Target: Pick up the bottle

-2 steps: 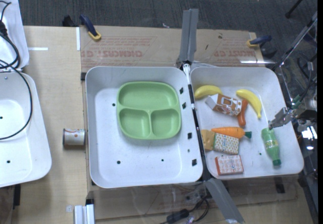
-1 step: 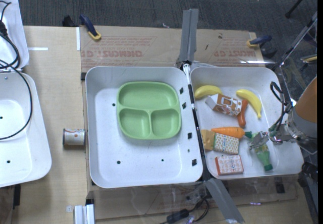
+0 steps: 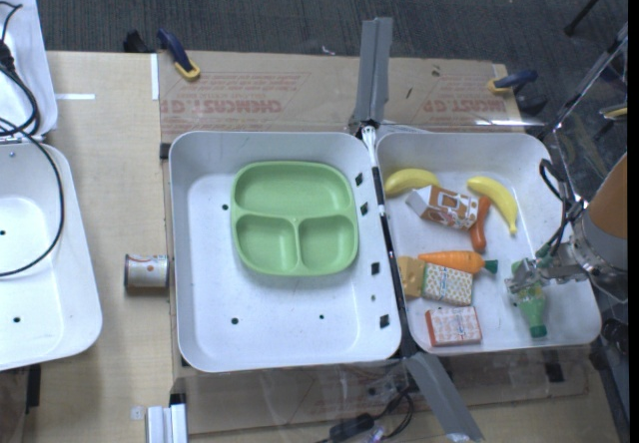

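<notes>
Small green plastic bottle (image 3: 534, 312) lies in the right shallow white bin (image 3: 571, 336), near its right wall, well right of the orange plastic carrot (image 3: 454, 259). Metal two-finger gripper (image 3: 523, 280) sits right at the bottle's upper end, touching or just above it. Grip state: cannot tell. Red-and-white carton (image 3: 453, 325) sits below the carrot, left of the bottle.
</notes>
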